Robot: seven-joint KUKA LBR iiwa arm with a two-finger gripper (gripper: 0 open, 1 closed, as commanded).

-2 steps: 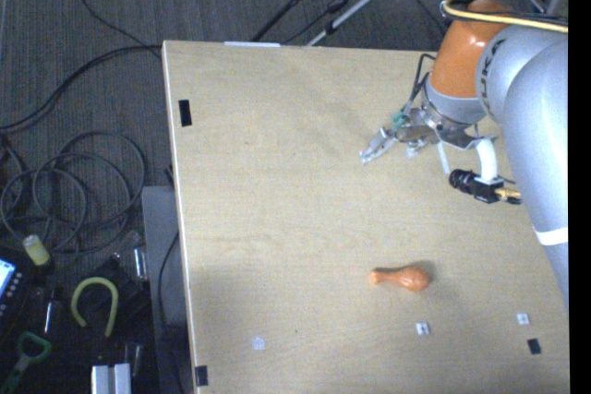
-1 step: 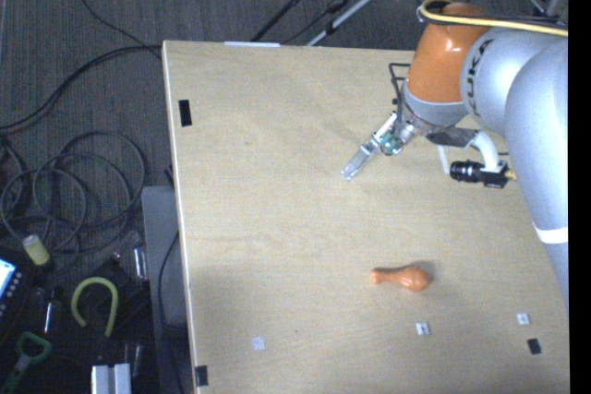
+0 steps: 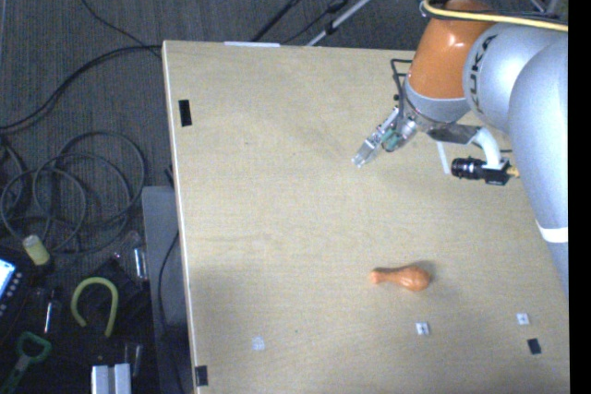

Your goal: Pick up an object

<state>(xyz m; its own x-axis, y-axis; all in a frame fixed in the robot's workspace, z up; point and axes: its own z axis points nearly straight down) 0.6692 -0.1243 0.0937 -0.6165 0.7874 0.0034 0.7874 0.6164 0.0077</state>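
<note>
orange pear-shaped object (image 3: 403, 278) lies on the bare tan bench top (image 3: 277, 226), long axis roughly left-right with its narrow end leftward, well apart from and toward the camera of the gripper (image 3: 367, 152), whose finger state cannot be told.

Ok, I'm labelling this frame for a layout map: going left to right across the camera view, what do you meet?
Green hook-shaped tool on the floor → black mark on the bench top → hand → orange pear-shaped object → orange band of the arm.
</note>
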